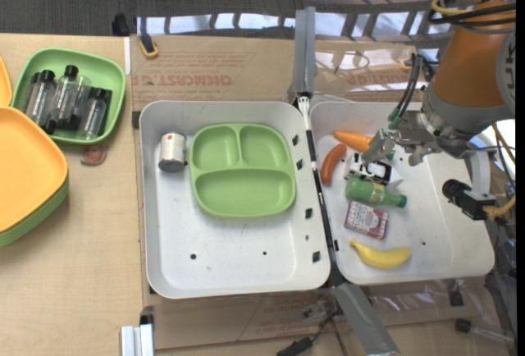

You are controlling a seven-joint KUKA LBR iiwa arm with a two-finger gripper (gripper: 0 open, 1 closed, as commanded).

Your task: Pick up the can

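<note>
The can (172,152) is lying on its side in the left bin (164,264), just left of the green tray (243,170) (its long axis running up-down). The gripper (379,156) is hovering over the right bin (459,256), above a green bottle (374,191); jaw state is unclear.

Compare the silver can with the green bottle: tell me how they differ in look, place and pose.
The small silver metal can sits in the left white bin, beside the green divided plate; the green plastic bottle lies in the right white bin, among the toy food. The can is short and stubby; the bottle is longer and slimmer. The can lies far from the gripper; the bottle lies just below it. Both appear to lie on their sides.
</note>
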